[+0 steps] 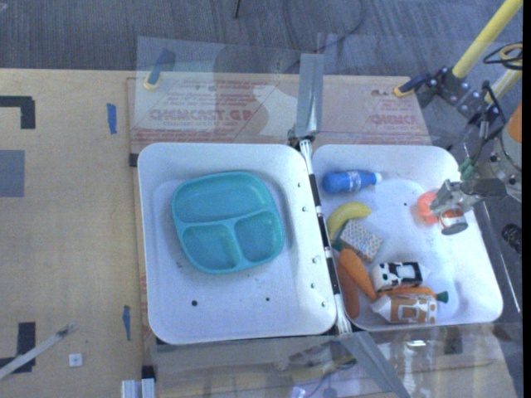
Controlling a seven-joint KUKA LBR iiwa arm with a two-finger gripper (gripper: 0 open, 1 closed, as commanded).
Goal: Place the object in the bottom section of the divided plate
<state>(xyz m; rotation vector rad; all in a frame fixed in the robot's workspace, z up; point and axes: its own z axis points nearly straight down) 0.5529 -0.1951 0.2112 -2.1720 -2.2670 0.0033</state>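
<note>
Small orange-red object lies on the floor of the right bin, near its right wall, upper half; shape not clear, partly covered by the gripper, which sits at its right side and touches or overlaps it. Cannot tell whether the pincer is released or clenched, nor whether the object is between its parts. Divided plate, teal, three sections, rests flat in the middle of the left bin; large section toward the top of the view, two smaller ones below. Plate and object well apart, in different bins. Other contents of the right bin, along its left and lower side: blue bottle lying on its side near the top left, banana below it, a checked block just beside the banana, carrot lower down, black-and-white toy right of the carrot, small orange-and-white carton lying at the bottom edge.
</note>
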